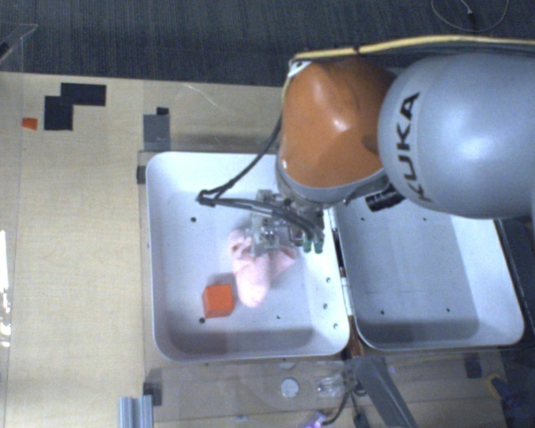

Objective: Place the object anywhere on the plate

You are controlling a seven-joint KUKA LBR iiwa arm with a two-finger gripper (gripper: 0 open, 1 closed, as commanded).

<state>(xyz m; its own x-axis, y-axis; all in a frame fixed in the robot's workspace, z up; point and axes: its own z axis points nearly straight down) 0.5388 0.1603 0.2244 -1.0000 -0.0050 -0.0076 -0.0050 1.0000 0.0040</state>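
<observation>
The gripper (pixel 276 239) hangs over the pink plate's (pixel 254 275) upper end; the orange block (pixel 218 300) lies beside the plate's lower-left edge, away from it.

Two shallow white bins sit side by side on the counter (pixel 71 266): a left bin (pixel 174 239) and a right bin (pixel 446 319). The left bin contains one small orange block (pixel 218 300) and one pale pink plate (pixel 257 270) (partly covered from above). One arm (pixel 410 132) with one claw (pixel 281 234) is over that bin.
</observation>
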